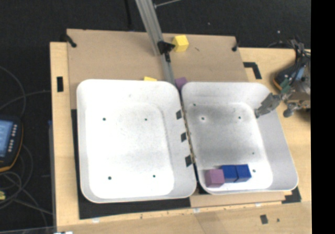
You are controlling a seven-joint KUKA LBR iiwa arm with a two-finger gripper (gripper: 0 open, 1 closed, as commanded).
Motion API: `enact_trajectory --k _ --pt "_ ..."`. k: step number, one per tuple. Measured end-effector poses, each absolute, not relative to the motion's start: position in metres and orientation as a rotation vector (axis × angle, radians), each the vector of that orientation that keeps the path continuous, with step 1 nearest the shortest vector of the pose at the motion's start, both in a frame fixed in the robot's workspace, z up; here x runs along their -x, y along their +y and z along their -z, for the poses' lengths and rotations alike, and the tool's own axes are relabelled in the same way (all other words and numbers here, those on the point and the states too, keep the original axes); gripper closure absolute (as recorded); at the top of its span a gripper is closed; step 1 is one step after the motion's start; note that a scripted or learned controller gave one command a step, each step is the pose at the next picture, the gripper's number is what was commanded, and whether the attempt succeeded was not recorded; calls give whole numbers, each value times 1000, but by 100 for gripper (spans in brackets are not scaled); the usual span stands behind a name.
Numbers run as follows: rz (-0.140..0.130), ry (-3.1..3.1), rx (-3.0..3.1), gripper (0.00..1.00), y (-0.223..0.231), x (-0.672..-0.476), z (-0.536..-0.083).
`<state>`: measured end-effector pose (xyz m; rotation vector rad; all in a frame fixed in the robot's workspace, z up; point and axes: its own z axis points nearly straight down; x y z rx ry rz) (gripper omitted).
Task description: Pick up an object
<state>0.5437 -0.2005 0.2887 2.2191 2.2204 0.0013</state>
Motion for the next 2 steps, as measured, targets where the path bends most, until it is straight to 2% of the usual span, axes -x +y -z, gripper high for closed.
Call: enact_trajectory --k 1,2 --pt "6 2224 -2226 0 -204 -512 -151" --pt "-4 2215 -2219 0 -203 -485 -97"
